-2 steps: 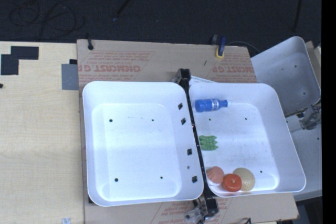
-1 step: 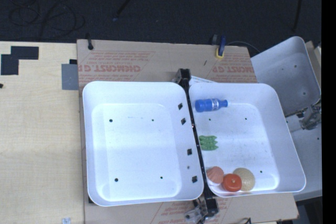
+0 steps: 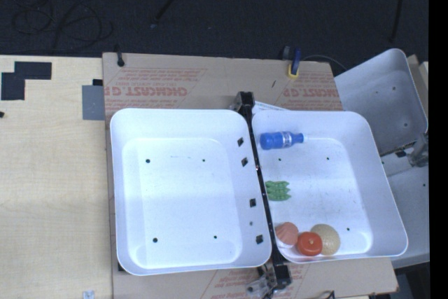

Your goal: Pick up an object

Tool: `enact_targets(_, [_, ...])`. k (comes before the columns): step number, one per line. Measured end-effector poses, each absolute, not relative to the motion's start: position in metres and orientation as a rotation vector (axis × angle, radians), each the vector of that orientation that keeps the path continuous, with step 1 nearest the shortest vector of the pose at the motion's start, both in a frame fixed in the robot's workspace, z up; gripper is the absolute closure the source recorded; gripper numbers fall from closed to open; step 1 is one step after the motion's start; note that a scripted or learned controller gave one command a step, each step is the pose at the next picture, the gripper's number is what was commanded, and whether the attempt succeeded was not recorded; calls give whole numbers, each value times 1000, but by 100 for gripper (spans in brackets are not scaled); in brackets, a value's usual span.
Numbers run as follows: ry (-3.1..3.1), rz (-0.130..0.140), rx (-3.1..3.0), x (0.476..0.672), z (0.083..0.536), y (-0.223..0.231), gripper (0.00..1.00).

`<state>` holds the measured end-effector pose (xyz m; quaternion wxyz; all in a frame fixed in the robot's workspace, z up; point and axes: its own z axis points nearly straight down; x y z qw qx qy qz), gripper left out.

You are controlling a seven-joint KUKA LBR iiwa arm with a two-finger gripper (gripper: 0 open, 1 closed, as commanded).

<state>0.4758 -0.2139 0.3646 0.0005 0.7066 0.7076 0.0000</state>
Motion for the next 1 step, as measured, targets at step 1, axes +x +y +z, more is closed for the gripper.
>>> enact_targets(1, [2223, -3, 2224, 476, 344, -213, 100])
